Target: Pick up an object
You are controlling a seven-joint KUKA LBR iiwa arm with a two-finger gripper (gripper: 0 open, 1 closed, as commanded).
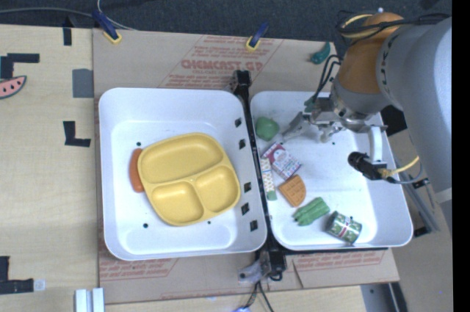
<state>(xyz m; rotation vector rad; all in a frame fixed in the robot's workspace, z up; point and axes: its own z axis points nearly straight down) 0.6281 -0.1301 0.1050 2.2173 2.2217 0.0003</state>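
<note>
While the arm (pixel 382 68) reaches in from the right, I see its gripper (pixel 317 121) low over the upper part of the right bin (pixel 393 219), just beside a green round object (pixel 266 129). I cannot tell how the fingers stand. Lower in this bin lie a printed packet (pixel 279 162), an orange piece (pixel 293 191), a green pickle-like toy (pixel 311 211) and a small can (pixel 343 227). The left bin (pixel 121 222) holds a yellow divided plate (pixel 188 177), with something orange (pixel 136 172) at its left edge.
</note>
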